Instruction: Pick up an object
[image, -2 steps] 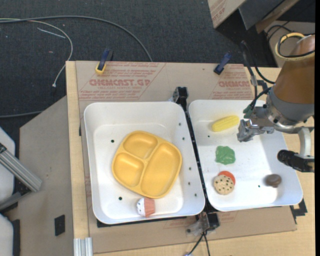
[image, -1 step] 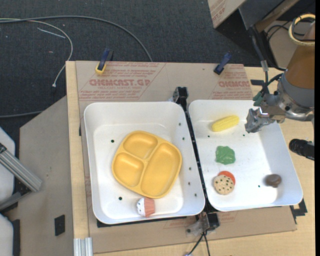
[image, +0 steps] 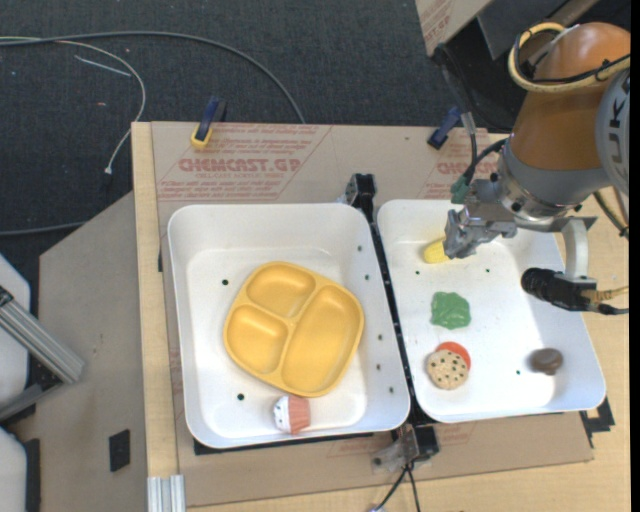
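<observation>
My gripper (image: 462, 243) hangs low over the far part of the right bin (image: 580, 395), right beside a small yellow object (image: 434, 252) that pokes out at its left. Whether the yellow piece sits between the fingers is hidden by the gripper body. Nearer the front of that bin lie a green lump (image: 450, 310), a round cookie with dark chips and a red edge (image: 447, 367), and a small brown-grey object (image: 545, 361) at the right.
The left bin (image: 190, 300) holds a yellow divided plate (image: 294, 327) and a small white and orange object (image: 291, 415) at its front edge. The bins rest on a cardboard sheet (image: 160, 180) with blue clamps at the back.
</observation>
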